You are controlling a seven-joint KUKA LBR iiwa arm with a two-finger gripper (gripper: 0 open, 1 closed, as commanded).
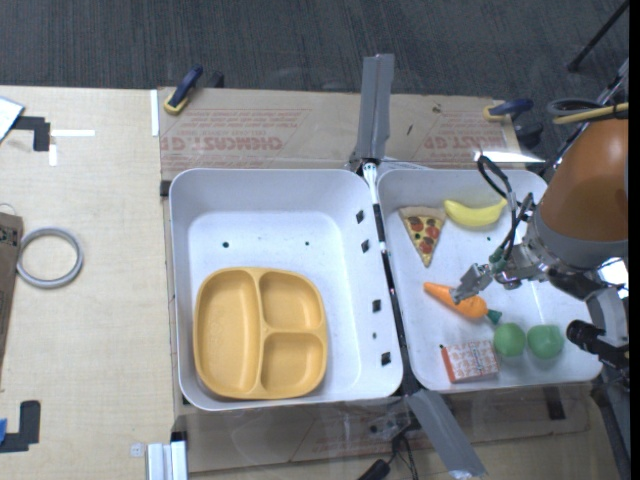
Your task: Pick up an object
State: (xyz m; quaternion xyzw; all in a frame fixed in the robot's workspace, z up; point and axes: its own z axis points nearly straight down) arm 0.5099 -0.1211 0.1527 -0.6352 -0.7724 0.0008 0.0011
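The gripper [470, 286], its grasp impossible to judge, hung over one carrot [455, 300] mid-bin, near two green balls [527, 341].

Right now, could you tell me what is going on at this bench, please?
The arm reaches in from the right over the right bin, its gripper low over the carrot. Whether it has a hold is unclear. A pizza slice, banana, two green balls and a small packet lie around it. The left bin holds a yellow tray.
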